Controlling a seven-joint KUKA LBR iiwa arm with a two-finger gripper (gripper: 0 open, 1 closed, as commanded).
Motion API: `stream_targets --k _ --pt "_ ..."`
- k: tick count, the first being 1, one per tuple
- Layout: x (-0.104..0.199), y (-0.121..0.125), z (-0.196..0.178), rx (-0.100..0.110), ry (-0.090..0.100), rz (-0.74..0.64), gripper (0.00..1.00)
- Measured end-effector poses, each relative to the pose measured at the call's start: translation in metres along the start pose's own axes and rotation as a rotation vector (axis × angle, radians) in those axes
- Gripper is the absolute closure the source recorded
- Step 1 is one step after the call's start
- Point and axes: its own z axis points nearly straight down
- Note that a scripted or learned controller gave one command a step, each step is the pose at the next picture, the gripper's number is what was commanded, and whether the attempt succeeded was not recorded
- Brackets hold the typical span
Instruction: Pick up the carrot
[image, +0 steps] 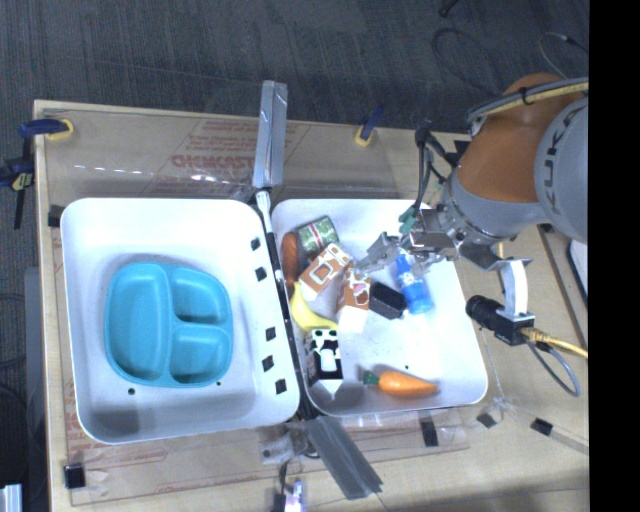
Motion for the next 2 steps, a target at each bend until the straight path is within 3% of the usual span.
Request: stream_targets --k 1,2 --pt "-0.053 -0.053 0.102 -0.001 0.001 0.069 0.0" --pt "-0.046 -0.066 0.12 -0.003 0.001 0.07 0.0"
